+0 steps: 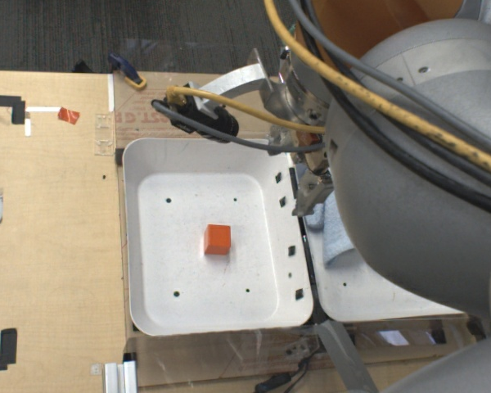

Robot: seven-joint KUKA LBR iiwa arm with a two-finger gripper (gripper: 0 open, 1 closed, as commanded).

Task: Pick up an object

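Squarely flat — orange cube (218, 239), no long axis, in left bin (139, 219).

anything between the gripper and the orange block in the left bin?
Nothing visible. The orange block sits alone mid-floor of the left bin, open on all sides. The gripper hangs over the seam between the bins, to the block's right, near a blue-grey cloth in the right bin.

The grey arm (417, 178) hides most of the right bin (376, 297); a blue-grey cloth (331, 236) by that bin's left rim is partly covered too.
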